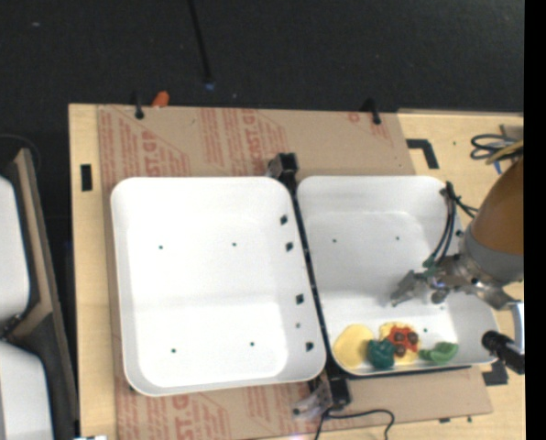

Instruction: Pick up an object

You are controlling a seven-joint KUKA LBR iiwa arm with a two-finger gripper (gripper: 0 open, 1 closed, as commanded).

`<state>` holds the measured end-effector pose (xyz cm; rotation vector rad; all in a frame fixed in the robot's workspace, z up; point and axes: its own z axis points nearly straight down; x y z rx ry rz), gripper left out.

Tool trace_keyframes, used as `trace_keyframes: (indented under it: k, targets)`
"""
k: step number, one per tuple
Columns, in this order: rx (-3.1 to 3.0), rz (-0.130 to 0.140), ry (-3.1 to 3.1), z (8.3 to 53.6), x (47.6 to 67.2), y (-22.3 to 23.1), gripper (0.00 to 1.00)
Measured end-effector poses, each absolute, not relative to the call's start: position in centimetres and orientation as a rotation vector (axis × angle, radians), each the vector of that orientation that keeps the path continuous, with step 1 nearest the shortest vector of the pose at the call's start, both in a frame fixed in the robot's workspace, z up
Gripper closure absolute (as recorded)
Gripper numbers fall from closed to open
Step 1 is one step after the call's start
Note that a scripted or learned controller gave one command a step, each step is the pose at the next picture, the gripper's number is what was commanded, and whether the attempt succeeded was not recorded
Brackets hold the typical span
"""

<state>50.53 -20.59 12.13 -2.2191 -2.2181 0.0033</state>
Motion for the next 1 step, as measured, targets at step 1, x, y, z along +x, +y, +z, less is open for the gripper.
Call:
trace_keyframes:
  k: [1]
  targets:
    - [-2.225,-0.001,-2.22,13.48,50.67,-20.73,1.0]
